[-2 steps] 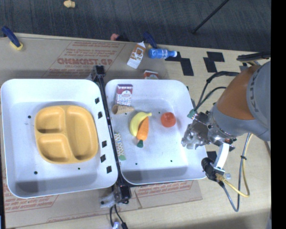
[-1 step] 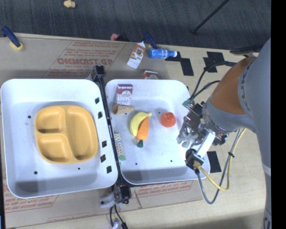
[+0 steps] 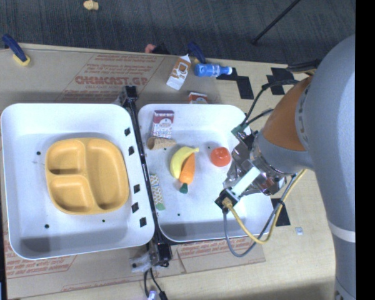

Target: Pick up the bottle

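Hovering over the right bin; I cannot tell how open the jaws are. Approach step: the bottle lies by the table's far edge, outside both bins. Next move needs a reach there.

**Two bins, bottle outside both**

A divided tray lies in the left bin. In the right bin, a carrot rests against a banana, with a round fruit just right of them and a carton behind. The bottle lies on the bench behind that bin.
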Robot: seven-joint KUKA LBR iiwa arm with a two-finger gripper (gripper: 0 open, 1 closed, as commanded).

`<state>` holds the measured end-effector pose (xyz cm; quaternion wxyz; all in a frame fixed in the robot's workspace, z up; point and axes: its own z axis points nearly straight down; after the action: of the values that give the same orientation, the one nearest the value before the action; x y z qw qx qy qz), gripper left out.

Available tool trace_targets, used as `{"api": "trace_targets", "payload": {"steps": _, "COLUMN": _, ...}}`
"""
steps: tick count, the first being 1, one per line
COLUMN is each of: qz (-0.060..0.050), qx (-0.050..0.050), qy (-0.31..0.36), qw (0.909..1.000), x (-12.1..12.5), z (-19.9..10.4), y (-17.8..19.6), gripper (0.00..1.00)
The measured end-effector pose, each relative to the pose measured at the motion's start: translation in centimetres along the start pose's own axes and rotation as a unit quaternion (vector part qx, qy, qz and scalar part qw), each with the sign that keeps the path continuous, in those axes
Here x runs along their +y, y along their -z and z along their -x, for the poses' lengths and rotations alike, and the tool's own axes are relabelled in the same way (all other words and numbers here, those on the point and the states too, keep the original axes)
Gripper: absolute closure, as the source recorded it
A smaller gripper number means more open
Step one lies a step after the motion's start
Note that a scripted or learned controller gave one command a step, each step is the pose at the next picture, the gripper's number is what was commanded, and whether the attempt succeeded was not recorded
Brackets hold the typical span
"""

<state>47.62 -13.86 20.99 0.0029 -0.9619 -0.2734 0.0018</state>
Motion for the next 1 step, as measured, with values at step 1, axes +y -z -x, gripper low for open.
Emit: {"api": "trace_targets", "payload": {"steps": 1, "qz": -0.001, "qx": 0.0, "qy": -0.131, "qw": 0.9914, "x": 0.46, "z": 0.34, "y": -3.17, "gripper": 1.0}}
